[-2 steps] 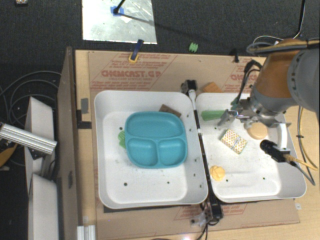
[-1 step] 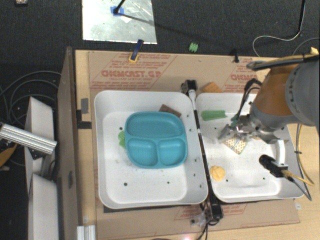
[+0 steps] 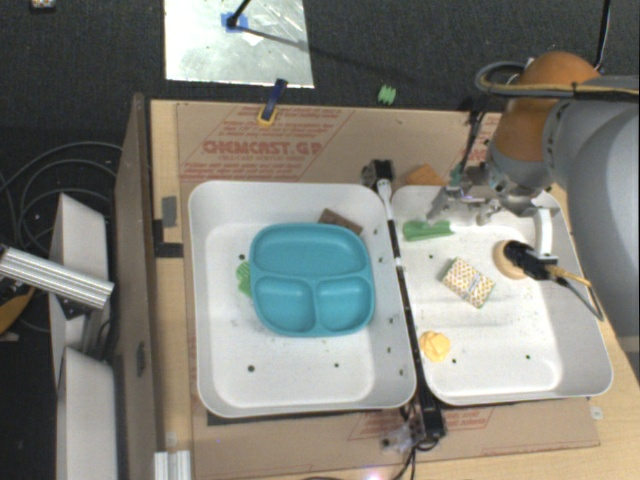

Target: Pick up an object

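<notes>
The tool (image 3: 450, 200) hangs over the right bin's (image 3: 530, 368) far corner, just above the green piece (image 3: 428, 230); its grip state I cannot tell; the piece seems light, stiff; take its long sides.

Grey robot arm (image 3: 600, 168) with orange band (image 3: 535, 103) and metal pincer (image 3: 462, 200).

The arm's broad link is smooth, rounded and pale grey, and its casing fills the right side of the view. Above the wrist sits a bulging orange section, glossy and dome-shaped on top. A thin dark cable (image 3: 605, 13) runs up from the arm, and another loops round the orange part. The pincer end is a cluster of silvery metal parts, too small to make out further.
</notes>
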`<control>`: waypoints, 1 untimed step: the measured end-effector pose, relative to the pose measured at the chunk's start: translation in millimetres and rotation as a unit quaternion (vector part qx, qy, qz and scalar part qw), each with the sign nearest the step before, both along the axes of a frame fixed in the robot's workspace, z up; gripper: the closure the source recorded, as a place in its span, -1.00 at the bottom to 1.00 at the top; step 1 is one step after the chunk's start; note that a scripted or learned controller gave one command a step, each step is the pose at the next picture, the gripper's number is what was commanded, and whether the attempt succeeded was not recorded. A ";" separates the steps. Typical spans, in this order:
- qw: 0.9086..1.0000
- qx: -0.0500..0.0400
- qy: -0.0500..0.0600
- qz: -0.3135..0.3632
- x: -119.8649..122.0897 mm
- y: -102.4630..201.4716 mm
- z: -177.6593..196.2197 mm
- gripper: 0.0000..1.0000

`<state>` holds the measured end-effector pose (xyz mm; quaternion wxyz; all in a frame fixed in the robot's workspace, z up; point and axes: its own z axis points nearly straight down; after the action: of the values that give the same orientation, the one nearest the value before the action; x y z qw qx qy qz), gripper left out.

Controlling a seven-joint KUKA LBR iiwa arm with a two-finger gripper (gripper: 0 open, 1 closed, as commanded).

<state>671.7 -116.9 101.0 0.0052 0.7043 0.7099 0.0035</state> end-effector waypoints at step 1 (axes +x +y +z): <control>1.000 0.001 0.004 -0.003 -88.5 20.0 67.0 -1.00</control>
<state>583.2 -97.0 168.1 0.0014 0.7067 0.7075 0.0015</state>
